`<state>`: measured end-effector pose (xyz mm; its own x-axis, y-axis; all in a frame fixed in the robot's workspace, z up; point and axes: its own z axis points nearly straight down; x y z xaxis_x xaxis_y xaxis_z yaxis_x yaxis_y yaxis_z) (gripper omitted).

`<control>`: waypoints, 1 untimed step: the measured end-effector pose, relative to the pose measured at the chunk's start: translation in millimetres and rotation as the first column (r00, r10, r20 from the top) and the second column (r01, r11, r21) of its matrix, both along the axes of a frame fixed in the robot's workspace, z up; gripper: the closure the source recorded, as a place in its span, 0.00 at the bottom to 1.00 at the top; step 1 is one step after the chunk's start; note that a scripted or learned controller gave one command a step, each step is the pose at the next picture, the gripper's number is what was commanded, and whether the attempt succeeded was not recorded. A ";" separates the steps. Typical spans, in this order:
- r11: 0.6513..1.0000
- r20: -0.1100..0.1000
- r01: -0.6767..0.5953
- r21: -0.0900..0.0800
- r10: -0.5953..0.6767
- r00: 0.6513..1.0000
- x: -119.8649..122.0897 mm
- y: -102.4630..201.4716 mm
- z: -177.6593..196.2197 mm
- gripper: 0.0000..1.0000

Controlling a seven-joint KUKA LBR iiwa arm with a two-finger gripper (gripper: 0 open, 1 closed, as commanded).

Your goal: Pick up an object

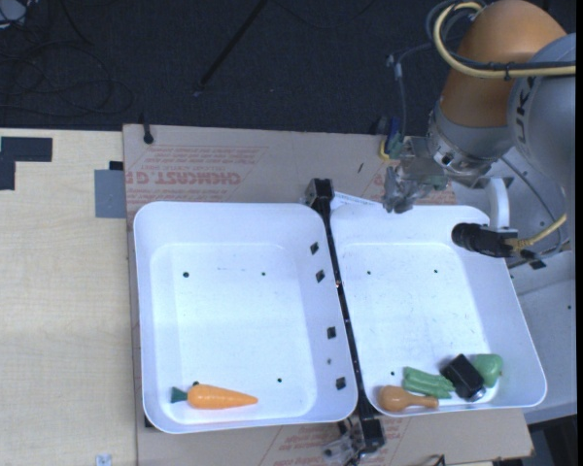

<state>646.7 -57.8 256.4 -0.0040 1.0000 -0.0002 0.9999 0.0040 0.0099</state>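
Two white bins sit side by side on a sheet of cardboard [272,158] in the middle of the frame, a black divider [332,299] running between them. The left bin [155,260] holds a carrot [220,397] lying flat near its lower left corner, orange body pointing right and green top to the left. The right bin [505,289] holds a small cluster at its lower right corner: a tan pear-shaped piece [404,399] lowest and furthest left, a green pod [428,382] just above and right of it, a black block [462,376] tilted against the pod, and a green piece [488,365] partly behind the block at the far right. These four lie close together, touching or overlapping.

The arm [496,66] enters from the upper right of the frame, its orange band topmost and grey links beside it. The gripper [400,202] hangs over the upper rim of the right bin, near the top of the divider, well apart from the cluster and from the carrot. Whether its tips are apart or together cannot be told at this size and angle. Nothing is seen between them.

A pale wooden bench [49,309] fills the left of the frame, with dark floor and cables across the top.
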 end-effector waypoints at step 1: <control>1.000 -0.007 0.002 0.000 -0.002 1.000 -2.3 -1.2 46.3 1.00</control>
<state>644.4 -59.1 302.8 -0.0020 1.0000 -0.0002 1.0000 0.0020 0.0031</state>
